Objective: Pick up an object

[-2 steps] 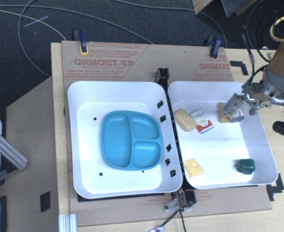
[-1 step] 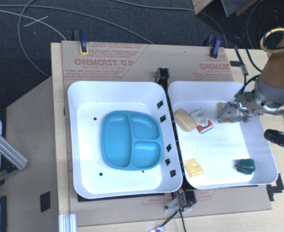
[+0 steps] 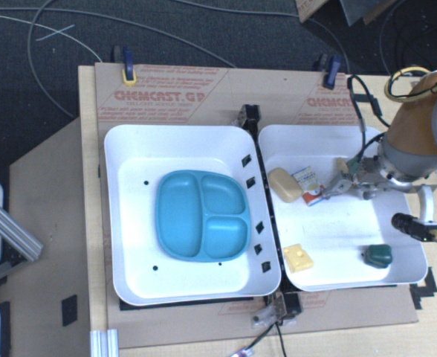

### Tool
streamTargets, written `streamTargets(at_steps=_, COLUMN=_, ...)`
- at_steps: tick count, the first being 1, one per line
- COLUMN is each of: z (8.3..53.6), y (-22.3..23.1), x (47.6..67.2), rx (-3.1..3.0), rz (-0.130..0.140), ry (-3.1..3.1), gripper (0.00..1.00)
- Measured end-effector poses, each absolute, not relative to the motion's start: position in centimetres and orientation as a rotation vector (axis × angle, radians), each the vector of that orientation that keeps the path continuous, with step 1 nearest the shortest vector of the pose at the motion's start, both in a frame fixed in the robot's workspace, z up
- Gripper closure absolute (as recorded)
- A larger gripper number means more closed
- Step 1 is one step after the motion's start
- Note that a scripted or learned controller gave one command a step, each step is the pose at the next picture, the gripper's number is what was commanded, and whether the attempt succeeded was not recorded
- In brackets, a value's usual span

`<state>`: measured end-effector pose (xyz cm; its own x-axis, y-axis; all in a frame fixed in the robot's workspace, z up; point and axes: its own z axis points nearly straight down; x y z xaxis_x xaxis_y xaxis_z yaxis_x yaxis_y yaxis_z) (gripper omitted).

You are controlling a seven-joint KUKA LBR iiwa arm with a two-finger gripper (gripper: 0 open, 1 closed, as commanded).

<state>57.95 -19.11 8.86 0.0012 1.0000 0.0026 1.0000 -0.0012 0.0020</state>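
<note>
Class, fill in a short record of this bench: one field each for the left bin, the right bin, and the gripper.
left bin: blue divided plate
right bin: tan bar, small packet, yellow block, dark green piece
gripper: over the right bin, beside the packet; grasp not discernible

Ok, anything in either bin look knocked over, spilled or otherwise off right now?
Nothing stands out. The blue divided plate lies flat in the left bin. In the right bin, the tan piece, yellow block and green item lie apart, nothing spilled.
</note>
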Motion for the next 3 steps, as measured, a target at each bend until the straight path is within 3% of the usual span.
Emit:
streamTargets(at_steps=1, z=9.0, y=-19.2, x=58.3, rx=-2.225, rz=-0.008, ry=-2.226, gripper=0.00)
streamTargets(at_steps=2, z=10.1, y=-19.2, x=58.3, rx=-2.227, rz=-0.010, ry=-2.227, gripper=1.00)
streamTargets(at_steps=3, z=16.1, y=-18.8, x=57.7, rx=-2.224, rz=-0.005, ry=-2.227, gripper=1.00)
